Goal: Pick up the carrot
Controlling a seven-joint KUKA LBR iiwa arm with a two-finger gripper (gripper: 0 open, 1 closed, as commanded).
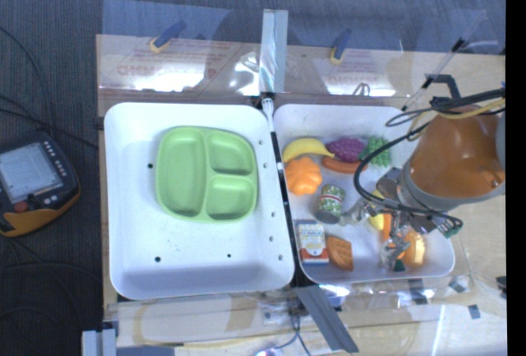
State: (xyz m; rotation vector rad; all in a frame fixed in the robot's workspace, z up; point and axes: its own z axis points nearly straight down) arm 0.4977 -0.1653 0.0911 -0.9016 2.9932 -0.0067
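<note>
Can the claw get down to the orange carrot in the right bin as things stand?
Probably yes. The orange carrot lies uncovered between the purple grapes and the small can, though they crowd it. The claw sits in the same white bin, nearer its front right corner.

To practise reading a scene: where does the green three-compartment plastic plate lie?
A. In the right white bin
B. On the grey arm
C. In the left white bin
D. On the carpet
C: the green three-compartment plastic plate lies flat inside the left white bin, apart from the toy food.
</note>
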